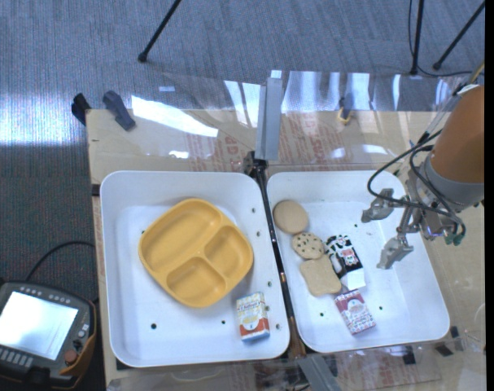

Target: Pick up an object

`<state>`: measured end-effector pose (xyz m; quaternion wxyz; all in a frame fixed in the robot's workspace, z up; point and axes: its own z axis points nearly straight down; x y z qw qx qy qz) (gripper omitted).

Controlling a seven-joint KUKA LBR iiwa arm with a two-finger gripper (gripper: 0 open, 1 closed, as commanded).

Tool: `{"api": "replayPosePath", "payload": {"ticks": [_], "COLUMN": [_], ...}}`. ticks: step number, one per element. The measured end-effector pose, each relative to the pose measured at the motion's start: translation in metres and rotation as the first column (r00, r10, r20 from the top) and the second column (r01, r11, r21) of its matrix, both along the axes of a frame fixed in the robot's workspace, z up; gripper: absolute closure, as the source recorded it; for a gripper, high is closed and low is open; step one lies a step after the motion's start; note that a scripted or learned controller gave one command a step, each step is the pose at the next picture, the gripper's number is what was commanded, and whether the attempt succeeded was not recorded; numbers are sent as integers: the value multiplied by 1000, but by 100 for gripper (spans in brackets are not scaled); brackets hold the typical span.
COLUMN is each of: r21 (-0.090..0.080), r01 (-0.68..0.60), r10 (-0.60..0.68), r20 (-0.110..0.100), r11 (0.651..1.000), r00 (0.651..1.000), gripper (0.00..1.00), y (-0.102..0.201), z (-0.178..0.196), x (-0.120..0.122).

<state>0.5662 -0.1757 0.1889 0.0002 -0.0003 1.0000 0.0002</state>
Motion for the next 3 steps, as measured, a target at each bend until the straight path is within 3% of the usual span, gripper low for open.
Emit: {"api": "replayPosePath", "payload": {"ticks": [1,2,3], "r21": [1,1,4], "r01": [452,444,543], "r10": [-452,-444,-543], "r20": [2,3,5], "r11": [892,896,839], "r00": [892,896,839], "gripper": [0,100,100], "y": [54,57,122], "z": [-99,-88,2], "x": [13,14,-14]}}
